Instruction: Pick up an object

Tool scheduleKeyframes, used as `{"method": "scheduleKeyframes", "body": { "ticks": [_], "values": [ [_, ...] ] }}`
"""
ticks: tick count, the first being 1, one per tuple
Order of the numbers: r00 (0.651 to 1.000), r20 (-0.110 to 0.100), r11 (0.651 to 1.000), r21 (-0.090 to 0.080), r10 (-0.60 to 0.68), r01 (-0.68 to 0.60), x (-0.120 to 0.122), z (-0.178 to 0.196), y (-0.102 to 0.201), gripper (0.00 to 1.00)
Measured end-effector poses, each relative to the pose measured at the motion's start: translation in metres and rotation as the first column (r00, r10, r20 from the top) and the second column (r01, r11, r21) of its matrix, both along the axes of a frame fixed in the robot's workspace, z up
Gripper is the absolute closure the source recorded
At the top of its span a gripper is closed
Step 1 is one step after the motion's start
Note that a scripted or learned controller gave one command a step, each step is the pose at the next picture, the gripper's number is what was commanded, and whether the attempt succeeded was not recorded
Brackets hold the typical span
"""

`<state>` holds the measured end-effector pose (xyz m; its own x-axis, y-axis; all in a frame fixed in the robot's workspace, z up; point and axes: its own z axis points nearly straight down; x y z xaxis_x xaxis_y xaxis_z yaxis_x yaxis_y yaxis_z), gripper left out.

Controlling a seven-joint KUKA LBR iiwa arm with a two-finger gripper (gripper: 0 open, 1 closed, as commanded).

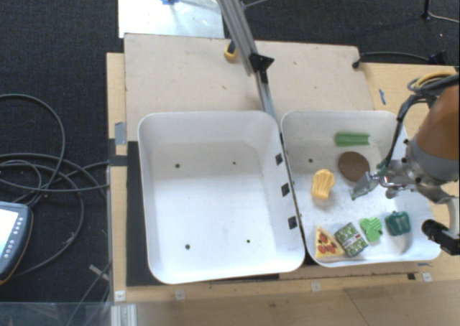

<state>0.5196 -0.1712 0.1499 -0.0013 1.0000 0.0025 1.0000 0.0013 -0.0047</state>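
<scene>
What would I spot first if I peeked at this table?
Probably the little toys bunched in the right bin: a green stick, a brown disc, a yellow corn cob and a pizza slice. The grey gripper hangs just beside the brown disc. The left bin is a big white tray next door.

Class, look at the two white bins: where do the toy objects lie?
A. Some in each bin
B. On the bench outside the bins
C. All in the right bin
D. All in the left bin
C: the yellow corn, brown disc and green bar all lie in the right bin.
</scene>
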Motion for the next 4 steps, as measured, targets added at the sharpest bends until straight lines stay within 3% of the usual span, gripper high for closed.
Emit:
{"method": "scheduleKeyframes", "body": {
  "ticks": [1, 2, 4],
  "values": [
    [1.000, 0.001, 1.000, -0.001, 0.000, 0.000, 0.000, -0.052, 0.001, 0.00],
    [1.000, 0.007, 1.000, -0.003, -0.001, 0.001, 0.001, -0.039, 0.000, 1.00],
    [1.000, 0.011, 1.000, -0.005, 0.003, -0.003, 0.001, 0.049, -0.006, 1.00]
  ]
}}
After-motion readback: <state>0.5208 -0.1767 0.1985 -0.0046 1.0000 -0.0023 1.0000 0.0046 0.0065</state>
